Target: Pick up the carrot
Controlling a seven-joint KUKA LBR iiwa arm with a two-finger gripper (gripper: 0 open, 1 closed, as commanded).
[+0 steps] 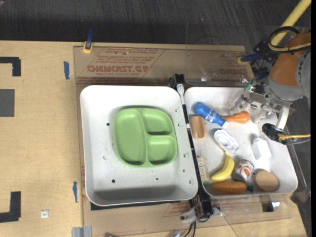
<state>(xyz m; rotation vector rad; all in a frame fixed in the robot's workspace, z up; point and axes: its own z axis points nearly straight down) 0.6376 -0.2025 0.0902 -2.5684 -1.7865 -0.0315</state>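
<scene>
Tan bench (39,147) (taped marks), two white bins (94,132), carrot (238,117) in right bin

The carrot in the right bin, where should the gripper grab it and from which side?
Probably mid-body, coming straight down. The carrot lies flat, lengthwise left to right, so fingers should close across its narrow width. Its left tip meets the blue bottle, so stay toward the middle or right end. The gripper is already close on that side.
</scene>
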